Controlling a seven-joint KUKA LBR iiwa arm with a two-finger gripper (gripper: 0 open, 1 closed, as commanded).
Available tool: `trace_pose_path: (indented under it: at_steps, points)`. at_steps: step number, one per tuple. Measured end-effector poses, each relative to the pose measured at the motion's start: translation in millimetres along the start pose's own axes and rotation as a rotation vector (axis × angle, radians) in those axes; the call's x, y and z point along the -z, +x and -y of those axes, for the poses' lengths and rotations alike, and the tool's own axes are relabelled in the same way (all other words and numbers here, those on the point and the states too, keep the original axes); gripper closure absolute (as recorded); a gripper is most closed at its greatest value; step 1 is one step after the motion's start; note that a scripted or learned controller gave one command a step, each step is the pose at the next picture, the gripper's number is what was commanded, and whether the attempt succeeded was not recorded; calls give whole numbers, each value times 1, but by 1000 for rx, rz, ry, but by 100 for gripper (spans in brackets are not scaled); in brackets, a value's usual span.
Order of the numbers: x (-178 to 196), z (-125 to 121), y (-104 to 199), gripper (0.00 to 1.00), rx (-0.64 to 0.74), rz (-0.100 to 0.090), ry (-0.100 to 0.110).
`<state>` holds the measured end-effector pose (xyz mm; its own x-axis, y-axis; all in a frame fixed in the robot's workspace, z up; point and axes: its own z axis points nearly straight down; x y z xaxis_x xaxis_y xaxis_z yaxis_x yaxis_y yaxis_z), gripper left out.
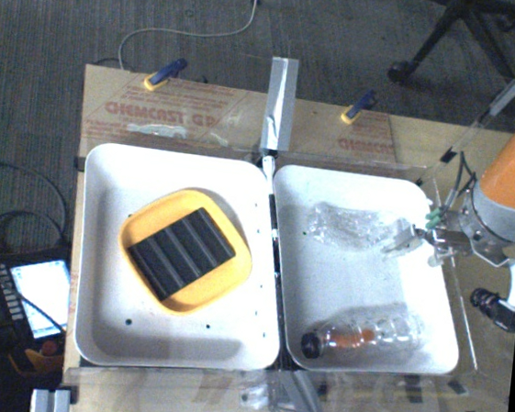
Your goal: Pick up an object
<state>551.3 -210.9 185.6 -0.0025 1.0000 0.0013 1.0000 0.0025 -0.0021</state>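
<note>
Nothing is picked up yet, as I judge it: my gripper (431,237) sits at the right bin's (358,300) far right rim, and I cannot tell how my jaws stand. The crumpled clear wrapper (355,227) lies just beside me in that bin, the bottle (363,333) near its front edge, and the yellow tray (186,249) fills the left bin (97,321). The whole grasp and lift are left to do.
</note>
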Motion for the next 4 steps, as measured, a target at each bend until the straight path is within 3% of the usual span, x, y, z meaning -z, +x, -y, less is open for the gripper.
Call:
trace_pose_path:
  at_steps: [1, 2, 3, 4]
  points:
    - [-66, 32, 91, 0, 78, -1, 2]
    - [-71, -26, 85, 0, 41, 2, 0]
    - [-96, -116, 86, 0, 97, 0, 14]
    - [-68, -117, -1, 0, 23, -12, 5]
